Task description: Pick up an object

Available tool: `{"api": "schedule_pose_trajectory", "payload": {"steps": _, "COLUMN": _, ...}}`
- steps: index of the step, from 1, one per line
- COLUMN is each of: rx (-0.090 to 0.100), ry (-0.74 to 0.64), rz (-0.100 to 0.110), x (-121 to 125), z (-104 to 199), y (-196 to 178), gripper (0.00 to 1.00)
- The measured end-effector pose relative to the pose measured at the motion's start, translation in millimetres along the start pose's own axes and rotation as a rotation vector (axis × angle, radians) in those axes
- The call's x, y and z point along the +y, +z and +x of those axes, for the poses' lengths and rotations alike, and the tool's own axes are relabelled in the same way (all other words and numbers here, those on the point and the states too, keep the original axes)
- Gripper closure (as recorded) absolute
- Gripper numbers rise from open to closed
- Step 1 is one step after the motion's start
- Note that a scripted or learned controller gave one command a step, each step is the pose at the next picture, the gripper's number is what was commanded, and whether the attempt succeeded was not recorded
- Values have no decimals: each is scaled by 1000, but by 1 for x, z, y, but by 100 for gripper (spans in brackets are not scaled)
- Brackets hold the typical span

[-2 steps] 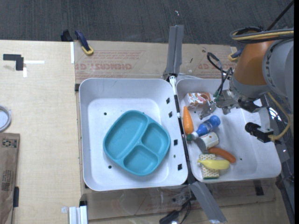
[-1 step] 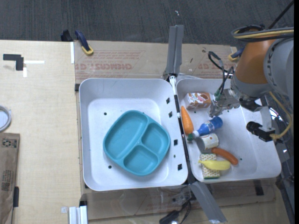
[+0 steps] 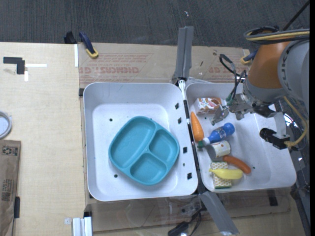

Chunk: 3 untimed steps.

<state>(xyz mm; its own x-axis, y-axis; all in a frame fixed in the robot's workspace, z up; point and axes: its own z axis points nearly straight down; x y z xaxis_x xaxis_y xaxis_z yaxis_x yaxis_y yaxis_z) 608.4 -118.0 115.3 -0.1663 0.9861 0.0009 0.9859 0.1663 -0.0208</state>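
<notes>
Because the task names no particular item, you should treat the small packet (image 3: 208, 104) with the red-and-white print as the likeliest target: it lies in the upper left part of the right bin (image 3: 275, 173), just beside the gripper (image 3: 222, 113), which hangs low over the bin floor at the packet's right edge. You would expect the packet to be light and soft, with a slick wrapper that may crumple or slide, so take it across its narrow width near the middle rather than by a corner. Whether the claw is open or closed cannot be told at this size, and nothing can be seen held in it. Just below and to the left lies the orange carrot (image 3: 197, 126), tapered, probably stiff and smooth; grip it at the thick middle. Next to it lies the blue-capped bottle (image 3: 219, 133), tilted on its side, round and liable to roll. Further down you find a grey cylinder (image 3: 218, 149), an orange sausage-shaped piece (image 3: 238, 164) and a yellow banana (image 3: 227, 173) resting on a pale block (image 3: 221, 181); these crowd together, so a descent there risks touching neighbours. Across the divider, the left bin (image 3: 98, 181) holds a blue divided plate (image 3: 143, 150), wide, shallow and awkward for two fingers.
</notes>
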Motion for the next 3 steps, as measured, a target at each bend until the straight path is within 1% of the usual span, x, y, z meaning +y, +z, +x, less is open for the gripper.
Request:
{"api": "schedule_pose_trajectory", "payload": {"steps": 1, "rx": 0, "ry": 64, "rz": 16, "x": 44, "z": 1, "y": 24, "gripper": 0}}
{"api": "schedule_pose_trajectory", "payload": {"steps": 2, "rx": -1, "ry": 64, "rz": 23, "x": 43, "z": 0, "y": 21, "gripper": 100}}
{"api": "schedule_pose_trajectory", "payload": {"steps": 3, "rx": -1, "ry": 64, "rz": 23, "x": 43, "z": 0, "y": 21, "gripper": 0}}
